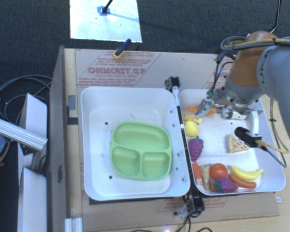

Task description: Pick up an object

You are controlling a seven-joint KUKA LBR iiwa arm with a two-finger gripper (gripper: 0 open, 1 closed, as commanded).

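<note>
One orange toy (203, 111) half hidden under the gripper (206, 105), grip on it impossible to tell.

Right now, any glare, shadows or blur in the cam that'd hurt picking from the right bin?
Camera view: lighting is even, no hard glare on the right bin; soft shadows under the toy food; end effector region is slightly soft and cluttered, its parts hard to separate; the banana and tomato read clearly; overall resolution is low.

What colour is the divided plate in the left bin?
Light green, seen clearly in the camera view: the divided plate.
</note>
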